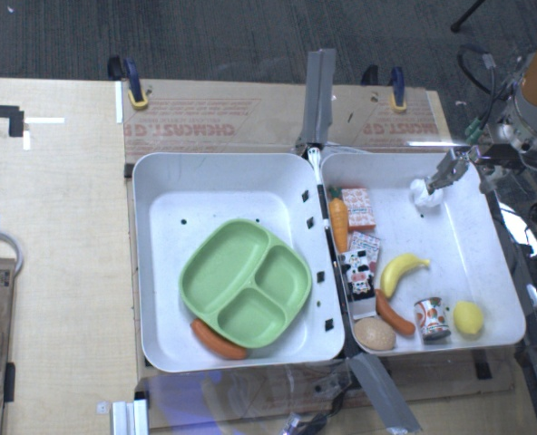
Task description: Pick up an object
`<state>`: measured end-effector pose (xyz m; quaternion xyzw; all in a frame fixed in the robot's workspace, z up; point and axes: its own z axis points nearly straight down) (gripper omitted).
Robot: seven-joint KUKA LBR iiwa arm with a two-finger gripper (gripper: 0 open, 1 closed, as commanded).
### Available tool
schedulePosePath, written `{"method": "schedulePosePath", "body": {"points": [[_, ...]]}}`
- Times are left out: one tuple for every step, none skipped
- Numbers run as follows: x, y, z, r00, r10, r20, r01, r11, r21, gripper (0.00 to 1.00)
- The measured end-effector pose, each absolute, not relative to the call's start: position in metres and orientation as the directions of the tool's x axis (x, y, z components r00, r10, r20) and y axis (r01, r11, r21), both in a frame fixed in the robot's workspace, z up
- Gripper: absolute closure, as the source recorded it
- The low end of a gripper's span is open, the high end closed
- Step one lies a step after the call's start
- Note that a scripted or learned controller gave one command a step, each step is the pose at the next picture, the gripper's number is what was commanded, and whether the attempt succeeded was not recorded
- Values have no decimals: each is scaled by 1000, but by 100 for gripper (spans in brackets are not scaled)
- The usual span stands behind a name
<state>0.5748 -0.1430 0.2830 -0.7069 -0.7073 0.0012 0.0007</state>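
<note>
- Arm enters from the right edge of the frame; gripper [445,172] sits over the upper part of the right bin [486,234], its tip pointing down-left toward a small white object [423,194] lying on the bin floor.
- Jaw state: cannot tell — the fingers are thin, seen at a slant and blurred against the white bin. Nothing is visibly held.
- Progress, as a judgement: pick not yet made. Every object lies on a bin floor; what is left is the close, the grasp and the lift.
- Candidates in the right bin: white object just beside the gripper tip, likely the target; carrot [339,223] and red-and-white box [357,207] along the left wall; cow-print carton [359,273] below them; banana [400,270] mid-bin; sausage [394,315], bread roll [375,334], small can [432,319] and lemon [468,318] along the lower edge.
- Left bin [160,243]: green divided plate [245,284] with an orange sausage-like item [216,341] partly under its lower-left rim.
- Hard to make out: the white object's identity and shape — it nearly merges with the bin. Whether the tip touches it or hovers just above cannot be settled. The wrist and upper arm are cut off at the frame's right.
</note>
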Motion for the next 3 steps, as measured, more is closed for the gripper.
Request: {"method": "schedulePosePath", "body": {"points": [[563,-134,99,19,1000,0,1000,-19,2,0],[520,-115,97,-203,979,-6,979,203,11,0],[481,-116,94,-521,854,-8,854,521,5,0]]}}
